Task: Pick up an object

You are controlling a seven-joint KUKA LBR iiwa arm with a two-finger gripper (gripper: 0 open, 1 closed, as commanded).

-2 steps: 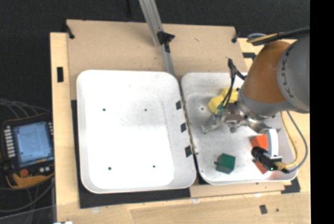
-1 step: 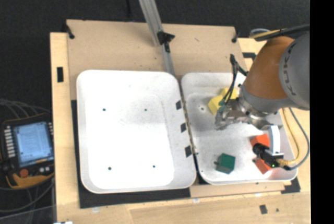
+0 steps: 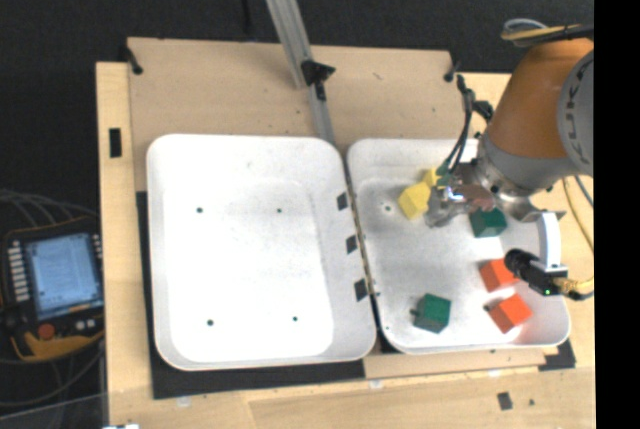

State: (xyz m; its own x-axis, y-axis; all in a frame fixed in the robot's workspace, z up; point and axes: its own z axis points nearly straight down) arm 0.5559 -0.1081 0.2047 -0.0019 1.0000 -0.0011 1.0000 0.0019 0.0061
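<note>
The desk (image 3: pixel 115 217) carries two white bins; the right bin (image 3: pixel 400 317) holds every loose piece. To grasp cleanly, the gripper (image 3: pixel 443 207) should centre over one block and drop straight. The arm (image 3: pixel 535 117) leans in from the right, wrist low beside the yellow block (image 3: pixel 412 200), perhaps touching it. I cannot tell the gripper's state. Green blocks (image 3: pixel 432 312) and orange blocks (image 3: pixel 508 312) lie nearby.

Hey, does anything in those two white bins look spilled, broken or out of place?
Nothing stands out. The small blocks, a yellow block, two green blocks and two orange blocks, all lie loose inside the right white bin, none spilled or visibly damaged.
</note>
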